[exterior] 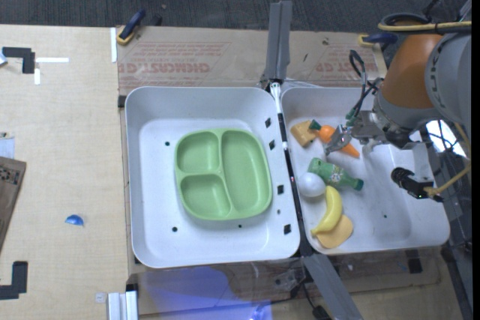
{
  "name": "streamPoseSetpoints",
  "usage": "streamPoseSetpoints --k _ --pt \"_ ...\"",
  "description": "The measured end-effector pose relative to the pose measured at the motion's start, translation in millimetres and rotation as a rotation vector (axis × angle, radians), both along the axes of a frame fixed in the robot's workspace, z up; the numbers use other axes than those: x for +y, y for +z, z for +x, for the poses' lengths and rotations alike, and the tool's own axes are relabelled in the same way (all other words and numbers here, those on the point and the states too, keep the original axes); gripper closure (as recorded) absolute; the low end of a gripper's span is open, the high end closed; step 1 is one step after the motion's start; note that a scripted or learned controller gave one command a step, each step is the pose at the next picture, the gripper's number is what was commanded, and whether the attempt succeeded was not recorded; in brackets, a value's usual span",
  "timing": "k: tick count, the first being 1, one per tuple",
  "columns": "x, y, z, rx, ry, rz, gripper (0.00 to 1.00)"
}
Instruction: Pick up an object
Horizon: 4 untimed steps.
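Approach step: gripper (343, 140) hovers over the carrot (346, 149), bin's (420, 232) 11 o'clock; finger state unclear. You'd next descend and close.

My desk (60, 161) is pale wood on its left part. Two shallow white bins sit side by side on it: left bin (142, 183), right bin (405, 225), their inner rims touching along a grey divider bar (280, 41) that runs toward the far edge. A brown cardboard sheet with red print (187, 56) lies behind the bins. A blue-and-yellow clamp (132, 24) rests at the cardboard's far left corner. Black brackets (21, 56) and white tape (52, 61) mark the far left. A small blue object (73, 220) lies well left of the left bin. A dark board (7, 187) sits at the left edge.
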State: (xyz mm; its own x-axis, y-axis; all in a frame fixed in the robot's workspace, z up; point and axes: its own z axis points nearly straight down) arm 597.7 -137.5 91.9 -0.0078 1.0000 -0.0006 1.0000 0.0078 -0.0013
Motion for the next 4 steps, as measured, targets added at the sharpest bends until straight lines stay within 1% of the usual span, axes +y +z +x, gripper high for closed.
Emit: streamPoseSetpoints --k 1,2,3,4 --pt "21 38 -15 0.0 0.009 0.001 0.0" --pt "10 -1 25 -0.001 0.084 -0.001 0.0" --pt "10 8 25 0.0 0.084 -0.002 1.0" --pt "99 99 42 0.0 -0.086 -0.001 1.0"
